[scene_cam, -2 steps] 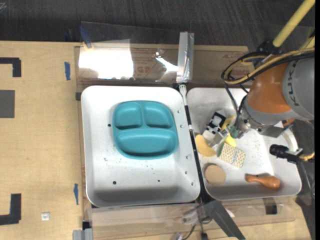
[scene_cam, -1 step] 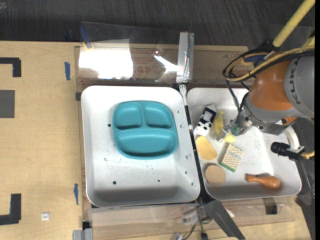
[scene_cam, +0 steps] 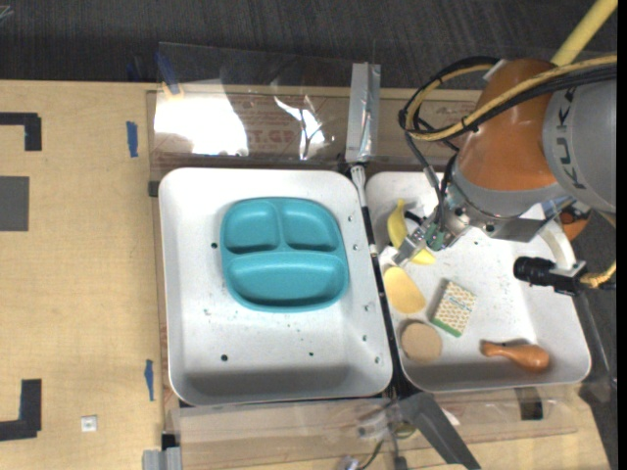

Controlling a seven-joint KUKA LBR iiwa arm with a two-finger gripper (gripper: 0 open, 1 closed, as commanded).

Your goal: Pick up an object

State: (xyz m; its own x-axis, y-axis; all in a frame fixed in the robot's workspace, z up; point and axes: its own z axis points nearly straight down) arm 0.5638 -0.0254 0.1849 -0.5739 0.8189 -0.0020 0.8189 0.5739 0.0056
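Two shallow white bins sit side by side on the tabletop [scene_cam: 78, 262]. The left bin [scene_cam: 186, 351] holds one thing: a teal divided plate [scene_cam: 284, 253] w/ three compartments, lying flat near the bin's middle. The right bin [scene_cam: 563, 351] holds the rest. A yellow banana [scene_cam: 395, 225] lies at its far-left corner, close to the divider between the bins. Just in front of it is a pale yellow oval piece [scene_cam: 403, 289], and nearer the front edge a round tan disc [scene_cam: 422, 342], just beside the oval (can't tell if they touch). A small box w/ a green-and-white pattern [scene_cam: 454, 307] lies tilted near the bin's middle, and a brown wooden-looking piece w/ a knob end [scene_cam: 516, 354] lies toward the front right.

The arm [scene_cam: 519, 135], grey w/ an orange band, reaches in from the right, cables looped over it. The jaws [scene_cam: 411, 248] are low over the right bin's left side, just beside the banana's near end and right above the pale yellow oval; something yellow shows at the tips, but whether it's between them or just beneath can't be told. How far the jaws are open can't be told either (the tips are small and blurred against the white bin). The patterned box, tan disc and brown piece lie apart from the jaws.
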